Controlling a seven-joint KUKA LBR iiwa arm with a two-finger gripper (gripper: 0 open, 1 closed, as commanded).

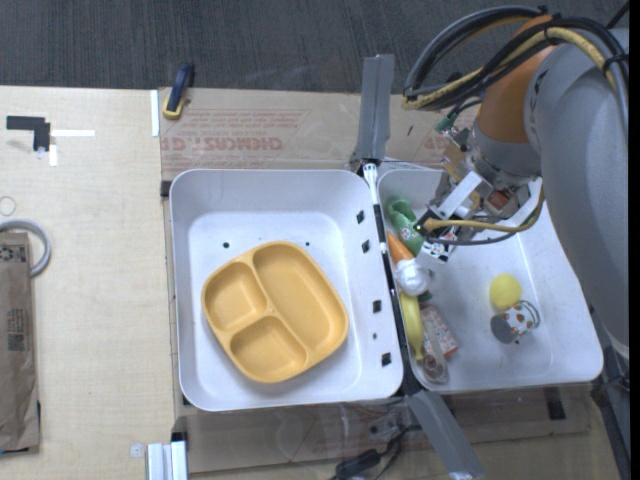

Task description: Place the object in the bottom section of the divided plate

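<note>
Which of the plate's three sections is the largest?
On the yellow divided plate in the left bin, the long section along its right side is largest; the other two, upper left and bottom, are smaller.

Plate (275, 311): yellow, three sections, rounded corners, lies flat in left bin, turned at slant; one large section toward right, two smaller toward left and bottom. Objects in right bin: lemon (505, 290), yellow, near middle; small white-orange figure (515, 321) just below it; more items heaped along left wall.
</note>
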